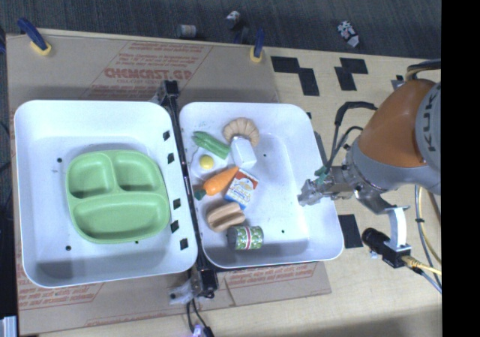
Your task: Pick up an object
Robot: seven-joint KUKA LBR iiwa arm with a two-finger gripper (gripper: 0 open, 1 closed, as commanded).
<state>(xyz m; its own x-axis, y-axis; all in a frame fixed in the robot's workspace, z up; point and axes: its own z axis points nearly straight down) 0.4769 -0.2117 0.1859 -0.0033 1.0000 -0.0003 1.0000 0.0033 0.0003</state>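
Crowded into the right bin's [296, 249] left half: croissant [241, 130], green pepper [211, 143], egg [205, 162], white carton [244, 152], carrot [220, 181], small box [241, 189], hot dog [225, 215], green can [245, 237]. Green divided plate [117, 194] in the left bin [37, 125]. Gripper [309, 194] over the right rim, well apart from the toys; grip state impossible to tell.

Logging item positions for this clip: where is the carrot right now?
The carrot lies in the right bin, toward its left side, between the egg above and the hot dog below, touching the small carton.
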